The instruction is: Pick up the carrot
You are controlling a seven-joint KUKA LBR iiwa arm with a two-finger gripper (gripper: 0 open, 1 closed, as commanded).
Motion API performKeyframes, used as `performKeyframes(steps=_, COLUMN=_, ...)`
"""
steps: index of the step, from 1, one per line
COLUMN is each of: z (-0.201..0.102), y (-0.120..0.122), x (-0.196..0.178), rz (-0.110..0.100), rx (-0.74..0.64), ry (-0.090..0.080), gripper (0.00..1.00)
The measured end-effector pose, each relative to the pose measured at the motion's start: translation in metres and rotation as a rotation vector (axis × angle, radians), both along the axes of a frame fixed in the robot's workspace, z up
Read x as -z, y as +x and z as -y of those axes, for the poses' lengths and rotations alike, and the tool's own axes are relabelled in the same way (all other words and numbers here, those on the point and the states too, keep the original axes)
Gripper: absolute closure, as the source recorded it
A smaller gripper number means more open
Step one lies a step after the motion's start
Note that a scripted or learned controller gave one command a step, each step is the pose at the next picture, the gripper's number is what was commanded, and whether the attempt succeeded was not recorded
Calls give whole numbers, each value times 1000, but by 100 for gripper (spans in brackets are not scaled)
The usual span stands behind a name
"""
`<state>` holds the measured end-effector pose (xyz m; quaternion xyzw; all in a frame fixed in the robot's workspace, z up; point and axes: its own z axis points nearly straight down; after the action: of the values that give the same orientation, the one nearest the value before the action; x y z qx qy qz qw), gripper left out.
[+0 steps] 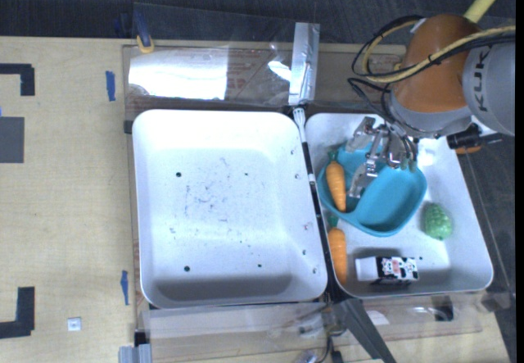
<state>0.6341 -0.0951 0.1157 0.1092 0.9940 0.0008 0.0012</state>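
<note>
Hovering over the bowl [385, 199], the gripper [365, 175] is seen beside a carrot [336, 183]; finger state cannot be told; the bowl rim may block the grasp.

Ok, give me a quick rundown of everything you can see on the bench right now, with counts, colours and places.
White bins: 2, side by side; left bin, right bin.
Carrots: 2, orange; upper carrot at the bowl's left rim, lower carrot by the right bin's left wall.
Bowl: 1, blue, middle of the right bin.
Green object: 1, bumpy, right of the bowl.
Black and white object: 1, near the right bin's front edge.
Arm: 1, grey with orange band, above the right bin.
Gripper: 1, metal, over the bowl beside the upper carrot.
</note>
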Motion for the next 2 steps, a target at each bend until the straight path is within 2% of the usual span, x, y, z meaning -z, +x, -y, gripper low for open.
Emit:
performKeyframes(steps=1, z=10, y=-56, x=18, rz=21, rx=-91, ry=-3, gripper=0)
performKeyframes(steps=2, z=6, y=-31, x=5, rz=5, rx=266, ry=-1, gripper=0)
